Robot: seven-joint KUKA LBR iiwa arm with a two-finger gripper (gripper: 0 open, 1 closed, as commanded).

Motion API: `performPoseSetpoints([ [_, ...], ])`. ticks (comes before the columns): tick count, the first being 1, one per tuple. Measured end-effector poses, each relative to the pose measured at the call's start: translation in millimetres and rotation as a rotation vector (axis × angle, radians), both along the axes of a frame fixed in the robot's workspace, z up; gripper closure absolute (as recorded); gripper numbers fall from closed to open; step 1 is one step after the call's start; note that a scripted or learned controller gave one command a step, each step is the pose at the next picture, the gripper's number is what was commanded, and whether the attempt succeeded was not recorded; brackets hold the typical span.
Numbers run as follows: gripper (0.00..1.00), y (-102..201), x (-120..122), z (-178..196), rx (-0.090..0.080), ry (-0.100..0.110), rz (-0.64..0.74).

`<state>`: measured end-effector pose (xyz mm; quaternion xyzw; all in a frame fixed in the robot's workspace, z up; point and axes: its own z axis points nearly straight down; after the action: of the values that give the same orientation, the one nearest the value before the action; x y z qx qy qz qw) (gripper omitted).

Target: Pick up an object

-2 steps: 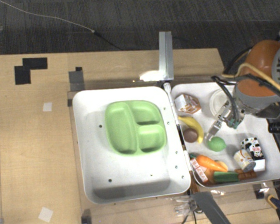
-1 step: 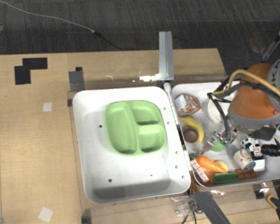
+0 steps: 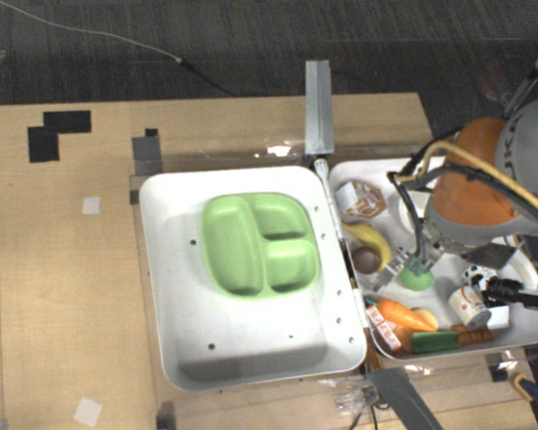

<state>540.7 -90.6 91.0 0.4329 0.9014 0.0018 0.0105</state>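
The right white bin (image 3: pixel 534 328) holds several objects. A wrapped snack (image 3: pixel 359 199) lies at the back left, with a yellow banana (image 3: pixel 370 241) and a dark brown round item (image 3: pixel 367 261) below it. An orange carrot (image 3: pixel 408 316), a green piece (image 3: pixel 434 341) and a small can (image 3: pixel 469 305) lie along the front. The grey arm with its orange band (image 3: pixel 470 198) reaches in from the right. My gripper (image 3: pixel 410 265) points down in the bin's middle, right above a green round object (image 3: pixel 416 279) and close to the brown item. The arm hides the bin's back right part.
The left white bin (image 3: pixel 188 357) holds a green divided plate (image 3: pixel 257 242). A grey metal post (image 3: pixel 318 107) stands behind the wall between the bins. Cables loop off the arm over the right bin's back. The wooden bench stretches to the left.
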Motion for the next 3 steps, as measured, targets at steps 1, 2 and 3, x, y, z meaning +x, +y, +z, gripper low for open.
performPoseSetpoints([
  [1, 0.00, -6.3, 40.2, -0.7, 0.006, 0.004, -0.103],
  [2, 0.00, -6.0, 24.2, -0.4, 0.008, 0.000, -0.204],
  [3, 0.00, -5.5, -1.1, 0.1, 0.007, -0.001, -0.257],
])
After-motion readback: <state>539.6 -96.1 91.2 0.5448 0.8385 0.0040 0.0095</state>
